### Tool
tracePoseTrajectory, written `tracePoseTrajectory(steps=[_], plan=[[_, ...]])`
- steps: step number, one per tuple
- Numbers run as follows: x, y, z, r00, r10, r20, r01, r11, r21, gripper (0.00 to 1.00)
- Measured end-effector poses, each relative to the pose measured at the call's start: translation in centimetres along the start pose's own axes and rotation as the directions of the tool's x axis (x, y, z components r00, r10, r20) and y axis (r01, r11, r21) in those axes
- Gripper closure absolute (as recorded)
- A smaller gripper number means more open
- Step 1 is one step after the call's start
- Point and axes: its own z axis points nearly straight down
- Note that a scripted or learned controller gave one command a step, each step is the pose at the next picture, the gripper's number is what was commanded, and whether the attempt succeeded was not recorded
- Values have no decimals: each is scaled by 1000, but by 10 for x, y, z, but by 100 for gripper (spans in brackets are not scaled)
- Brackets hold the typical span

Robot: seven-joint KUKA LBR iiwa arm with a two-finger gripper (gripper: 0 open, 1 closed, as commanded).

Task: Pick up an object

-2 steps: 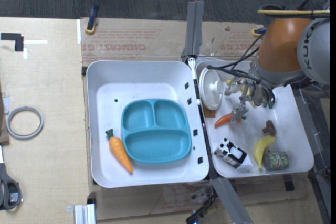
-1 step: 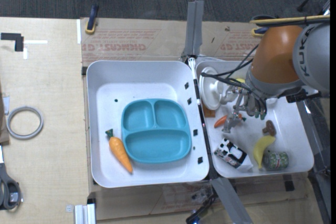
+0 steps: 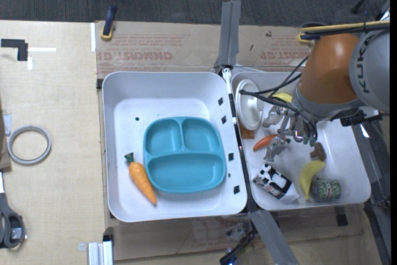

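1. Pincer [image 3: 280, 144] low in right bin [image 3: 353, 195], opening impossible to tell, nothing visibly held
2. Small orange-red piece [image 3: 263, 142] touching or just beside its tips, toward the left bin, long axis slanting up-right

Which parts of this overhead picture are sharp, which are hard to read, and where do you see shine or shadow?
Camera view: the blue tray and carrot are sharp under even light; the left bin shows only soft shadow at its walls; the metal cup gleams; the tool is a small cluttered tangle, so its details blur together.
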Motion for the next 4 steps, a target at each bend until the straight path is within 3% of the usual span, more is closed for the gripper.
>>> tracePoseTrajectory(steps=[1,2,3,4], plan=[[19,-1,0,987,159,-1,-159,987,0,0],[-73,17,0,957,289,3,-289,957,2,0],[-74,15,-10,958,287,7,-287,958,7,100],[-69,25,-173,951,309,4,-309,951,-1,100]])
